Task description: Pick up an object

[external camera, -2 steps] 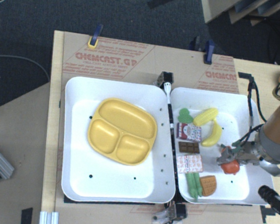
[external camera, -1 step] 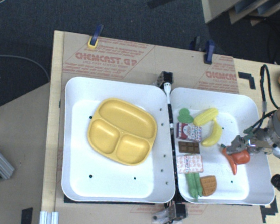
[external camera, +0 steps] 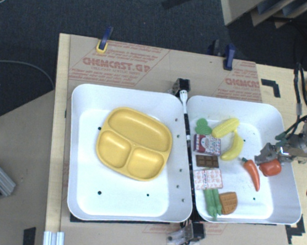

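Gripper [external camera: 270,157] at the right bin's [external camera: 284,210] right edge, over a red piece [external camera: 270,168].
Chili [external camera: 251,174] lies just left, running diagonally; whether the gripper is open or closed, I cannot tell.

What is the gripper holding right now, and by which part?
It cannot be told: the gripper sits right at a red tomato-like piece, but a hold isn't visible.

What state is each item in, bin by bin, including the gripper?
Yellow divided plate: upright in left bin, holding nothing.
Banana: lying in right bin.
Corn: lying beside banana.
Chili pepper: lying loose.
Red tomato: at gripper tips; grasp unclear.
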`<action>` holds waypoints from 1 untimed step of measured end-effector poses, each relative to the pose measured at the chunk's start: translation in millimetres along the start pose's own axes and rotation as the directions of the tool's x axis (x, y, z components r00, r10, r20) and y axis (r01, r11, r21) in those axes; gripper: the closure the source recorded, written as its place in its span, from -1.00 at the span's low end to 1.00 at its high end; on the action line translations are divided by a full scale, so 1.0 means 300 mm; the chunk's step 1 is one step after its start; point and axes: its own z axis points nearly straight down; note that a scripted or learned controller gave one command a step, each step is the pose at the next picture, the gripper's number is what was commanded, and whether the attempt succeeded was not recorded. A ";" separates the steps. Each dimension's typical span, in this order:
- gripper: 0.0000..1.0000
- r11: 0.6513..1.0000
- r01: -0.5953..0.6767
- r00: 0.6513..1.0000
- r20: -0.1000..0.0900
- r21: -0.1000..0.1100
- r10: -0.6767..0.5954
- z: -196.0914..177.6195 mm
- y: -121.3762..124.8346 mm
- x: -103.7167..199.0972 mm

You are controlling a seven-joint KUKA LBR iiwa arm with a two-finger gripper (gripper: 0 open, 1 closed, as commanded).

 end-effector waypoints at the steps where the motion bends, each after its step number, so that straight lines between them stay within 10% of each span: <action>1: 1.00 1.000 0.004 1.000 -0.001 -0.001 -0.004 -0.009 0.122 0.104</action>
